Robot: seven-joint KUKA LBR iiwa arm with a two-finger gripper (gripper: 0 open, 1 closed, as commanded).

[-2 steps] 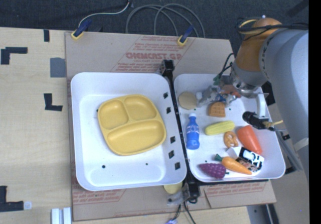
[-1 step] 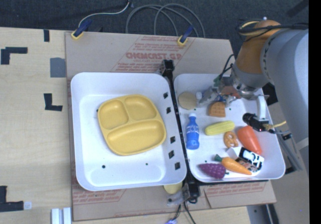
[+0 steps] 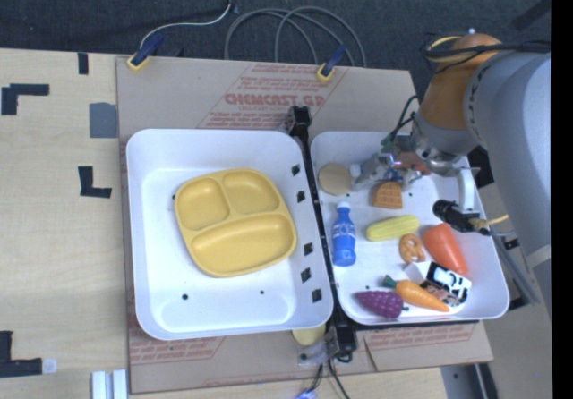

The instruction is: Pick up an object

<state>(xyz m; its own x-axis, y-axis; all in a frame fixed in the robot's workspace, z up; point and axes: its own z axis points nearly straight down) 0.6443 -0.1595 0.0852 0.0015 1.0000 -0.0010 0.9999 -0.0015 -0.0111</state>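
My gripper hangs low over the back of the right bin, reaching in from the right. Just below it lies an orange-brown waffle-like piece, touching or nearly touching the gripper. A tan round piece sits to its left. Further forward lie a blue bottle, a yellow corn cob, a small brown pretzel, a red-orange pepper, a carrot, purple grapes and a black-and-white object.
The left bin holds a yellow divided plate. A black divider with clips runs between the bins. Cables loop on the dark floor behind the bench. The arm's grey body overhangs the right bin's right side.
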